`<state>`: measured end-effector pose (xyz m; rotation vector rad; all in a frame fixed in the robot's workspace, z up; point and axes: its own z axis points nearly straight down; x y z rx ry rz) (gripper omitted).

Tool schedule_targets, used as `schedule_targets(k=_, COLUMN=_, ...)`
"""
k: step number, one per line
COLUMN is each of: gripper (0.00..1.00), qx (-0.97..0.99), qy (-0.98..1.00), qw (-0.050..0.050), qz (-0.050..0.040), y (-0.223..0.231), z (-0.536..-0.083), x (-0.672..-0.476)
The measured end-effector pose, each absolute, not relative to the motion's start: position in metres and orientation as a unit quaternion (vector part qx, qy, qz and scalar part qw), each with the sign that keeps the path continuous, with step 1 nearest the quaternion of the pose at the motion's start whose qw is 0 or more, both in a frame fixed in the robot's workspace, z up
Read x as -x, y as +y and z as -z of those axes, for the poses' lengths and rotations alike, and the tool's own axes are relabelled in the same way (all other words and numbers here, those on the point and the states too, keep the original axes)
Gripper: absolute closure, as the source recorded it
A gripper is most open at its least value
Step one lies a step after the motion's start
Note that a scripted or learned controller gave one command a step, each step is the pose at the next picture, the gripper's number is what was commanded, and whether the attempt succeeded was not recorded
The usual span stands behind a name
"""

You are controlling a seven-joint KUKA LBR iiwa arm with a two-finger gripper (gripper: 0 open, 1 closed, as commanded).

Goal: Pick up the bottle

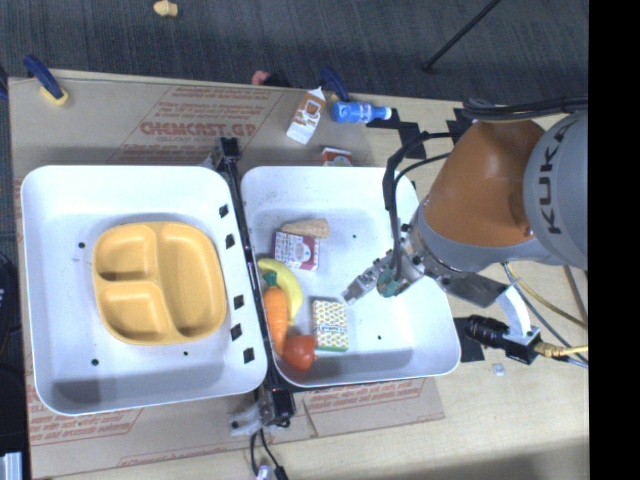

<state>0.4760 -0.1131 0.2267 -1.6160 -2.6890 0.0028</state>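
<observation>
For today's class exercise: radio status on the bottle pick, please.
Gripper low inside right bin. Blue bottle outside, on bench behind bin, untouched. Bin wall between them.

Dark carpet floor [250, 18] beyond bench [560, 408]

The arm [520, 193] is showing a wide orange band under a rounded grey shell that is carrying large dark letters, "KU" readable at the edge. Black cables are looping along its top and left side. The hand [372, 285] is looking small, metallic grey, with a greenish part.
</observation>
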Motion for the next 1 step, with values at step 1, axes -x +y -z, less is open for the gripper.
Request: schedule_targets(k=1, gripper=1.00, qx=0.461, qy=-0.887, qw=0.002, qz=-0.0006, y=-0.0834, z=-0.1915, x=-0.4762)
